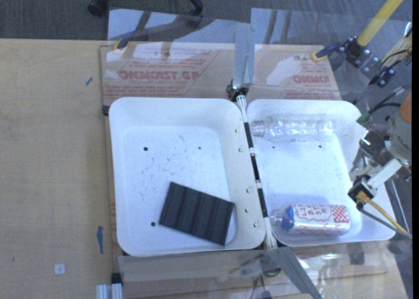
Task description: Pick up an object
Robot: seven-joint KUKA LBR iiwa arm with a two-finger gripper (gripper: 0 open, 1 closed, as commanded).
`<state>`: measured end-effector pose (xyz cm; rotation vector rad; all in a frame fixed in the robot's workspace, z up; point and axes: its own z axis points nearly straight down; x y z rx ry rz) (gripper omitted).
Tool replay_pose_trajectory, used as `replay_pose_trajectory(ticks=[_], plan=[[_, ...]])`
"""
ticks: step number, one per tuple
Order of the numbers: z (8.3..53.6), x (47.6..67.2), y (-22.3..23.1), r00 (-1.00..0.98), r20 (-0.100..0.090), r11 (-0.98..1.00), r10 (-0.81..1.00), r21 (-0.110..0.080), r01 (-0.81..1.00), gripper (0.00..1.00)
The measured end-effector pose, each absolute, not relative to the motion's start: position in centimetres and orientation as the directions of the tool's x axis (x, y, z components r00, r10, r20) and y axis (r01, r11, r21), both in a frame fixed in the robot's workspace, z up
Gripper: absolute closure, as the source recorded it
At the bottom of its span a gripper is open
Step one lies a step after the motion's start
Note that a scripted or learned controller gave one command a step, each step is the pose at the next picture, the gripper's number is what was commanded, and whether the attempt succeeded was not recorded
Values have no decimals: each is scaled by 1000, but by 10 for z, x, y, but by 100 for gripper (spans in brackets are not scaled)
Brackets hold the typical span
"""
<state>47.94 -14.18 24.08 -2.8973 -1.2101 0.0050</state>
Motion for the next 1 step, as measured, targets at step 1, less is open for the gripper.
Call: replay_pose_trajectory(ticks=[1], plan=[[305,560,-103,709,-2,-709,705,-1,705,100]])
